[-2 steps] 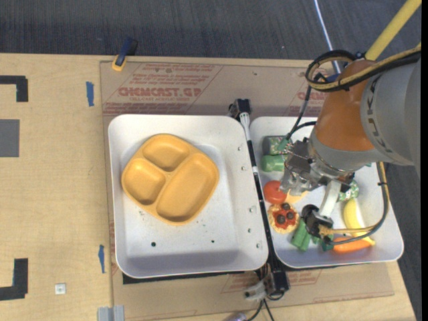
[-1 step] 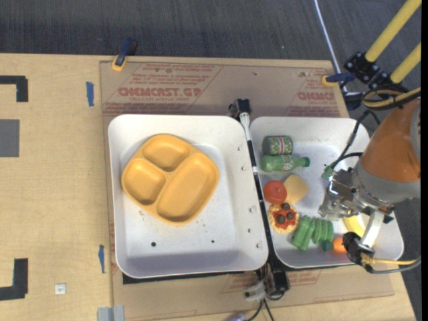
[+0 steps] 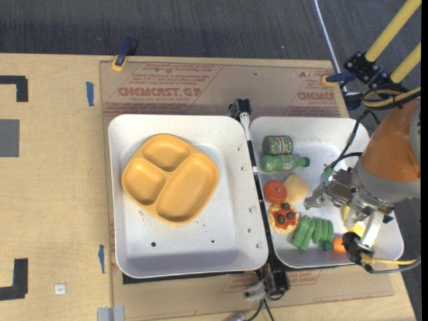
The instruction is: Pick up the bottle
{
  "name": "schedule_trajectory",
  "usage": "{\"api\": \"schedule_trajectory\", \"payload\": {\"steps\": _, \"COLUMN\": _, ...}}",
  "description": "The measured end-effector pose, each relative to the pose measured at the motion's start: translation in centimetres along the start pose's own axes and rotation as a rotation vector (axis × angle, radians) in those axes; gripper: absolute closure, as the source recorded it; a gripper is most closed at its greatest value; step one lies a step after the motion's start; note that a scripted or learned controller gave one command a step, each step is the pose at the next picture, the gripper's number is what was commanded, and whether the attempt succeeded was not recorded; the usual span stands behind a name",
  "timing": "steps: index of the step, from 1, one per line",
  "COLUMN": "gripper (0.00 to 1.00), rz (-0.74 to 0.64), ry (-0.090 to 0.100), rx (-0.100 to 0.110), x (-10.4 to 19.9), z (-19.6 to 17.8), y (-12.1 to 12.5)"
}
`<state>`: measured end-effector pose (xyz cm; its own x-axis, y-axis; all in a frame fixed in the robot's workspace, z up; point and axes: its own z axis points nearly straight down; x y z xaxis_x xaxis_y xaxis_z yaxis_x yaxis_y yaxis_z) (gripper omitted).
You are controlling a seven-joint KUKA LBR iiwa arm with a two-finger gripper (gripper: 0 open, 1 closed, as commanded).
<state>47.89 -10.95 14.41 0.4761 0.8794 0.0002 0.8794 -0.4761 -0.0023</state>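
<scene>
1. A yellow tray (image 3: 170, 177) is seen in the left bin (image 3: 127, 246).
2. The bottle (image 3: 283, 162) is laid on its side in the right bin (image 3: 314, 127), below a can (image 3: 277, 144).
3. The end effector (image 3: 344, 199) is positioned right of the bottle, apart from it; its opening cannot be told.

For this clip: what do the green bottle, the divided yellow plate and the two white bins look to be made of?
Green bottle: probably moulded plastic; uniform colour with a soft sheen, lying on its side.
Yellow plate: likely plastic, semi-matte; rounded compartments, even colour, faint highlights.
White bins: apparently thin formed plastic; smooth, rounded corners, slight gloss.
Nothing here rules out other materials.
</scene>
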Motion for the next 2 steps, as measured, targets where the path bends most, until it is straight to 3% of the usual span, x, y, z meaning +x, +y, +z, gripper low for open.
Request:
{"api": "schedule_trajectory", "payload": {"steps": 1, "gripper": 0.00, "rz": 0.134, "ry": 0.000, "rx": -0.002, "x": 6.8, "z": -4.0, "y": -2.8}}
{"api": "schedule_trajectory", "payload": {"steps": 2, "gripper": 0.00, "rz": 0.059, "ry": 0.000, "rx": -0.003, "x": 7.7, "z": -12.0, "y": 9.9}}
